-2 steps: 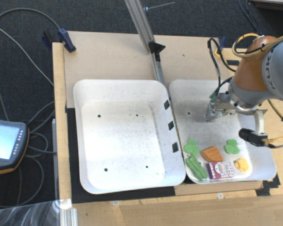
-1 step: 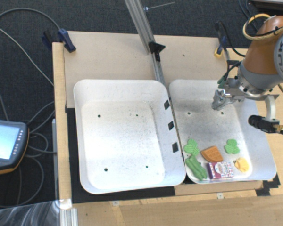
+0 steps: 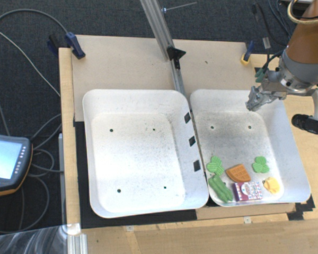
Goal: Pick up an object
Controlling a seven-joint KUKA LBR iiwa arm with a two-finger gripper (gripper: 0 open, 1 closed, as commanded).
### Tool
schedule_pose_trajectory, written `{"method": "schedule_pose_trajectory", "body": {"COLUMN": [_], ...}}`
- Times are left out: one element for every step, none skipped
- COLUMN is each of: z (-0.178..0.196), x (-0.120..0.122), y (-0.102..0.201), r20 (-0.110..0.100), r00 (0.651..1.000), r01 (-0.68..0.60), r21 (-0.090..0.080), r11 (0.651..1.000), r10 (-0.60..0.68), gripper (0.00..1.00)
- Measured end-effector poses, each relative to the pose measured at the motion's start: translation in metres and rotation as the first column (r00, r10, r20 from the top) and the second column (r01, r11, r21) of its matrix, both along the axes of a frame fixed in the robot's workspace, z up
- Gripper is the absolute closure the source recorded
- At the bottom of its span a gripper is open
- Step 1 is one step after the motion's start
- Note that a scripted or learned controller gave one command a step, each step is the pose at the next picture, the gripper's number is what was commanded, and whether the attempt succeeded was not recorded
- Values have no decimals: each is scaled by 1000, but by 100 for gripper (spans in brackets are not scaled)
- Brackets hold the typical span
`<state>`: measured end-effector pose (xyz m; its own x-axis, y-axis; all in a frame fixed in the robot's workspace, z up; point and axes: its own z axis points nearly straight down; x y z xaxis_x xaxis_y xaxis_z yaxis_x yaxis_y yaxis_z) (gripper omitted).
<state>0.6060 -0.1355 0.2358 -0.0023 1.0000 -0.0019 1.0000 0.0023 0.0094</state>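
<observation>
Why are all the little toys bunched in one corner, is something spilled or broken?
Nothing looks broken or spilled. The small items, green pieces, an orange wedge, a pink-and-white packet and a yellow piece, crowd the near end of the right white bin. The gripper is over its far end.

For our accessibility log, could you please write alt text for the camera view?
The gripper hangs over the far edge of the right bin, away from a cluster of small objects at its near edge: green pieces, an orange piece and a yellow piece. The left bin lies beside it.
</observation>
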Motion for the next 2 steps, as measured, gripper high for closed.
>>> {"method": "schedule_pose_trajectory", "body": {"z": [55,34], "x": [2,-16], "y": [0,51], "r20": [-1,-14], "r00": [1000,1000], "r01": [0,-3], "r21": [0,5], "r11": [1000,1000], "r10": [0,3], "gripper": [100,100]}}
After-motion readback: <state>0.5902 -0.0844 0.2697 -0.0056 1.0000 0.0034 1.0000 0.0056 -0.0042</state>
